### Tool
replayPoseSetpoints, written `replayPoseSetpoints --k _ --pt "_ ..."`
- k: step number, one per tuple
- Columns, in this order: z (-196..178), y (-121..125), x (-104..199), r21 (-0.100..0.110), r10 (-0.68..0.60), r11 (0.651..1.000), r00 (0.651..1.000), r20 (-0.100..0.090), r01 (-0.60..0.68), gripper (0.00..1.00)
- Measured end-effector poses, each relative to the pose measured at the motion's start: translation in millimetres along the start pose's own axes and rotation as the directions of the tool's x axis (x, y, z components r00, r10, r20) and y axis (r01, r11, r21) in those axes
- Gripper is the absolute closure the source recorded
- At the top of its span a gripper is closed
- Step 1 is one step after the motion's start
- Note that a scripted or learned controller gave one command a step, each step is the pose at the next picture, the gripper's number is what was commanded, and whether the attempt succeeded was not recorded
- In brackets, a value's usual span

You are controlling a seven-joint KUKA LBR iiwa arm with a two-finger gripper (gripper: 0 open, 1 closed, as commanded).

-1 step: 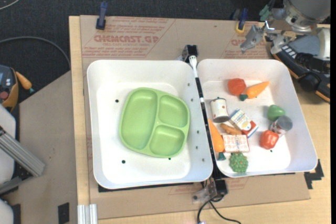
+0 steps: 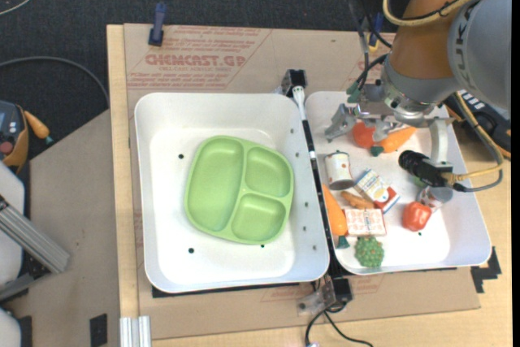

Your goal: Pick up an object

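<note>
Nearest the camera, a green toy broccoli floret (image 2: 370,252) lies in the right white bin (image 2: 467,236) among toy foods. Above them the gripper (image 2: 375,128) hangs over an orange carrot-shaped toy (image 2: 396,140); its grip cannot be told.

A divided plate (image 2: 238,189) lies in the left bin (image 2: 154,175). The right bin (image 2: 467,232) holds a can (image 2: 338,167), cartons (image 2: 370,203), carrot (image 2: 334,211), broccoli (image 2: 370,253) and tomato (image 2: 417,215), clustered near the bins' shared edge.
</note>
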State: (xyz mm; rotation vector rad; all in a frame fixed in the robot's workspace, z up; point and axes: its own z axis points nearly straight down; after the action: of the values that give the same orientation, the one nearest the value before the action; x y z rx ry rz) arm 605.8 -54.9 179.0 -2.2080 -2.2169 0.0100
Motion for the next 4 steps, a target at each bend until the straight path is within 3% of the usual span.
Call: replayPoseSetpoints --k 1,2,3,4 --pt "-4 -93 36 -0.003 0.003 1.0 1.0 0.001 -0.003 0.0" --pt "-15 -88 33 -0.014 0.006 1.0 1.0 0.004 -0.006 1.0" --pt "-35 -128 89 -0.01 -0.001 1.0 1.0 0.001 0.001 1.0" --pt "3 -128 178 -0.006 -0.005 1.0 1.0 0.001 0.005 1.0"
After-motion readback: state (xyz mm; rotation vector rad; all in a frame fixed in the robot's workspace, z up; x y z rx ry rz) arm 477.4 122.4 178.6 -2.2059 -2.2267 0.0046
